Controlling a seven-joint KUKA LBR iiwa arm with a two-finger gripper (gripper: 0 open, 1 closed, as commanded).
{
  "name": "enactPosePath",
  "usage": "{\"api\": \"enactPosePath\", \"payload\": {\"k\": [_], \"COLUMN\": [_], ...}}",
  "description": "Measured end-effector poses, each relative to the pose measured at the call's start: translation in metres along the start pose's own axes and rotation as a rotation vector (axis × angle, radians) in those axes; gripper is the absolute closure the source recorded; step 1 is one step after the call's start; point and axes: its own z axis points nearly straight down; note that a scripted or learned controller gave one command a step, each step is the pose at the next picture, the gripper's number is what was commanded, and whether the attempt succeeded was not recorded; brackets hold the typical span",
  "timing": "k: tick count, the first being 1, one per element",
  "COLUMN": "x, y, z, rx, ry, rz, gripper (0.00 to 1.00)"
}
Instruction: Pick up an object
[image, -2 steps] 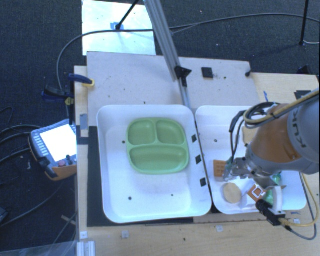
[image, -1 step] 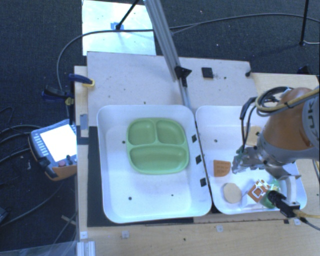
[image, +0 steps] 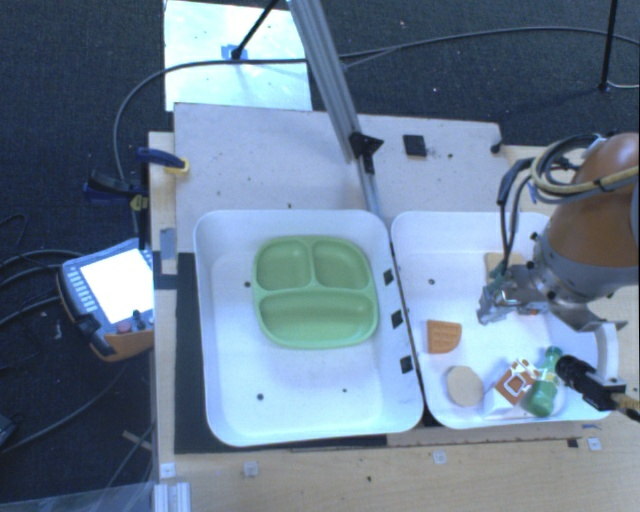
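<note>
Hung over the right bin (image: 440, 235) — end effector (image: 497, 305) state impossible to tell — just far of the orange wedge (image: 444, 336), seemingly lined up for a grab.

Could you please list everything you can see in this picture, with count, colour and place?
bins: two, white, side by side on the bench
divided plate: one, green, in the left bin
wedge: one, orange, in the right bin
disc: one, tan, right bin, near the front wall
patterned block: one, orange and white, right bin, front
bottle: one, green, beside the block
pendant: one, lit screen, on the floor at the left
arm: one, grey and orange, from the right
hand: one, grey, over the right bin
</note>
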Motion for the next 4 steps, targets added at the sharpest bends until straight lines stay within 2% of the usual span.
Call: {"api": "enactPosePath", "payload": {"k": [2,4], "x": [0.000,0.107], "y": [0.005,0.002], "z": [-0.076,-0.056], "rx": [0.003,0.008], "ry": [0.001,0.003], "rz": [0.000,-0.004], "gripper": [1.00,1.00]}}
